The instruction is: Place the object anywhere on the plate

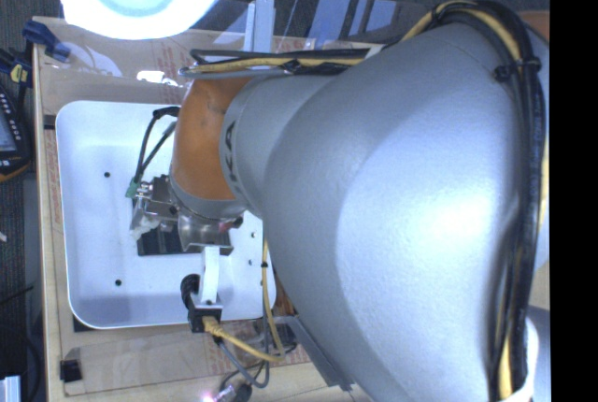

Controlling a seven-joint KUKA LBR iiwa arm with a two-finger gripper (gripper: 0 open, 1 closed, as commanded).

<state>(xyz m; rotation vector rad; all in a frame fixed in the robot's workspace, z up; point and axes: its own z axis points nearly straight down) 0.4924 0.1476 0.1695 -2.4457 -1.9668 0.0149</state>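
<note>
Grey arm [402, 204] bulk covers most of the right and centre of the camera view, its orange band [201, 143] sitting over the upper right part of the left white bin [89, 204]. Below the band, the end effector [159, 222] hangs over the bin's middle, seen from above as a cluster of metal and black parts; whether it is open or closed, or has hold of anything, cannot be told from this angle. A black cable [149, 143] loops along the wrist's left side. The bin's left wall and lower left corner show plainly, with bare white floor between them and the end effector, so the open room lies to the left and toward the near rim. The bin's right edge is hidden under the arm. Neither the object nor the plate can be made out. The wooden counter [103, 353] frames the bin on the left and bottom, with yellow wires [238, 344] trailing near the lower edge.
</note>
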